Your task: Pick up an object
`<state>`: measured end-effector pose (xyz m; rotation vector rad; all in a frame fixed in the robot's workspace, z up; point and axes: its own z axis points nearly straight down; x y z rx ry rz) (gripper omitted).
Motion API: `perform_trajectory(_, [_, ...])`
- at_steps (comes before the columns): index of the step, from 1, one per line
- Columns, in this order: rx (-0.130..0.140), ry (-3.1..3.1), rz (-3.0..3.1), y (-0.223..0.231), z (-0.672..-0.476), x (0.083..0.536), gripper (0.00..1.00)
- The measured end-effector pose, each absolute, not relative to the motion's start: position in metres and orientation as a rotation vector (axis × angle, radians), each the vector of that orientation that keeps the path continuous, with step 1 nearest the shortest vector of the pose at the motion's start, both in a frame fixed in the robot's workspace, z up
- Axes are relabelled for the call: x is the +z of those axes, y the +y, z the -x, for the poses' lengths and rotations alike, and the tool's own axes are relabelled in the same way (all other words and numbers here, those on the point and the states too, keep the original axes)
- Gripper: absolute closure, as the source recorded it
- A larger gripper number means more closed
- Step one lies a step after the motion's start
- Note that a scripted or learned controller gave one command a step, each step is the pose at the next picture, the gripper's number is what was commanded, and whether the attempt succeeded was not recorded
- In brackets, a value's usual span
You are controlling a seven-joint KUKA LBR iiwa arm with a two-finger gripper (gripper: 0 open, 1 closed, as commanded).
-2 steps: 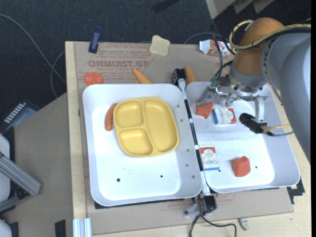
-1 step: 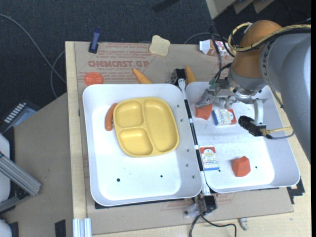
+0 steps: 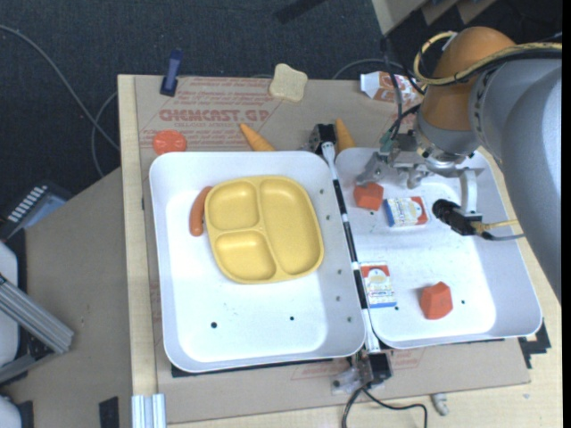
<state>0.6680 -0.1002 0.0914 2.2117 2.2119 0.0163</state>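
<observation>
Hovering over the right bin's (image 3: 486, 270) far end, the gripper (image 3: 398, 168), its claw state impossible to tell, seems mid-approach; next it must centre over 1 orange block (image 3: 368, 194) just beside it.

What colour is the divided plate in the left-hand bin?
The divided plate is plain yellow, with no pattern; it shows best in the camera view.

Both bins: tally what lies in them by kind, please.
Yellow plate: 1
Sausage: 1
Red blocks: 2
Cartons: 2
Total: 6
</observation>
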Motion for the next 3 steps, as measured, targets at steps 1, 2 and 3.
perform_trajectory(1, [-0.001,2.222,-2.223,-0.095,-0.651,0.085,0.00])
perform_trajectory(2, [-0.002,2.221,-2.223,-0.094,-0.586,0.084,0.00])
perform_trajectory(3, [-0.001,2.222,-2.224,-0.091,-0.555,0.084,0.00])
